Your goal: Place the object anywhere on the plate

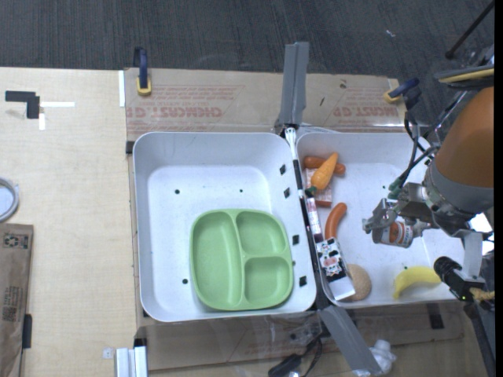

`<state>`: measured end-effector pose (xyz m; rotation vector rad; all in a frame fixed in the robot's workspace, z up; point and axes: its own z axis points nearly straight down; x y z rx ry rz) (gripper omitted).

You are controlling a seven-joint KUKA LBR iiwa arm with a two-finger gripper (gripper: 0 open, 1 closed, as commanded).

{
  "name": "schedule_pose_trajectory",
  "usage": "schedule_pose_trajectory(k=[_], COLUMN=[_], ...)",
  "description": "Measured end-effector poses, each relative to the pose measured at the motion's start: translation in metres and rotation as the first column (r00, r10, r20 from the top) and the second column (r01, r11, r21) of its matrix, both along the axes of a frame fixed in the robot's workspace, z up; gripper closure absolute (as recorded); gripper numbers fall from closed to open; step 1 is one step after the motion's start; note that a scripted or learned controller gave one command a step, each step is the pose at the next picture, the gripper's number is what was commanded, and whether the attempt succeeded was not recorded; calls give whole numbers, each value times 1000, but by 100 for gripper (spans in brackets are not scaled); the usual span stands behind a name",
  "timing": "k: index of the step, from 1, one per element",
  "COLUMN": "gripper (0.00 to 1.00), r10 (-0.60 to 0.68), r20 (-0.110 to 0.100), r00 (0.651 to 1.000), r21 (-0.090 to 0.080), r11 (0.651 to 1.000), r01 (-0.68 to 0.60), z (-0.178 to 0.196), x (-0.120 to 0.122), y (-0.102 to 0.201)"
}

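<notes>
Two white bins sit side by side, and my gripper (391, 228) hangs over the right bin (369, 175), near its right wall. My fingers are closed on a small can (402, 234) with a red and white label. The green plate (240, 259) waits in the left bin (204, 171), toward its front edge, well apart from me. I think the can could slip out on the way. I could also bump the wall between the bins if I go too low. A banana (415, 279) lies just below me, and I might knock it.
</notes>
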<state>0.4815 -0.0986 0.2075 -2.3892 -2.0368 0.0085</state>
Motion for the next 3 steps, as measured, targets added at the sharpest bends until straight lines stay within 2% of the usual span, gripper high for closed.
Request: schedule_pose_trajectory(k=[1,2,3], gripper=[100,100,100], r10=[252,291,431], r20=[2,1,1], r00=[968,957,902], r21=[2,3,3], r11=[968,957,902], r01=[-252,-291,-431], z=[12,-7,-17], x=[38,27,-4], y=[-18,73,131])
